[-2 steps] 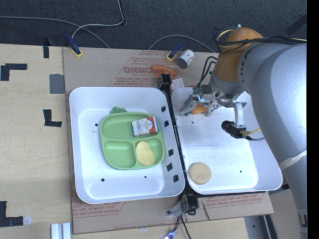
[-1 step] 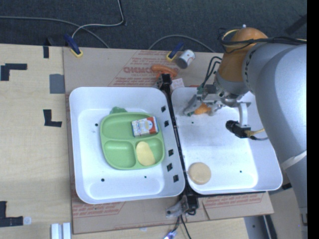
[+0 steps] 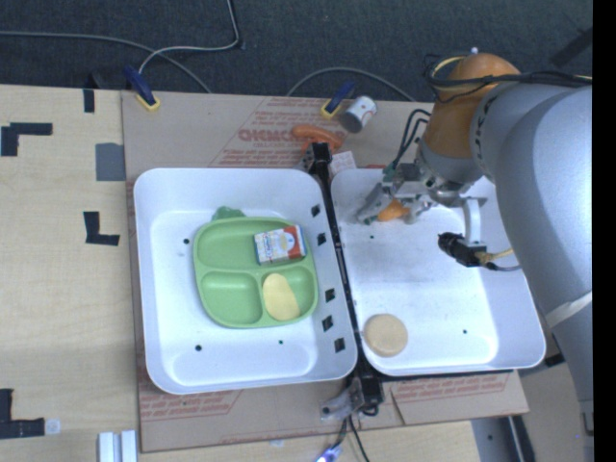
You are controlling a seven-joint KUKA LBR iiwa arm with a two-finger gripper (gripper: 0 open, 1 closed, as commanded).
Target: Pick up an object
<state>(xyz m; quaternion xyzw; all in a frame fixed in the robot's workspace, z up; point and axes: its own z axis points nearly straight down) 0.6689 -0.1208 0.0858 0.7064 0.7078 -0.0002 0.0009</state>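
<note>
My gripper [image 3: 387, 210] reaches down into the far part of the right bin [image 3: 500, 349], near the divider between the bins. A small orange object [image 3: 390, 214] shows between its fingers. A round tan cookie-like disc [image 3: 386, 335] lies at the near left of the right bin. In the left bin [image 3: 164, 287] a green divided plate [image 3: 223, 287] holds a small carton [image 3: 278, 244] and a yellow oval piece [image 3: 281, 297].
The grey arm with its orange band [image 3: 472, 75] covers the right side of the right bin. An orange tool [image 3: 316, 134] and a grey roll [image 3: 357, 114] lie on the cardboard behind the bins. Cables run across the dark floor at the back.
</note>
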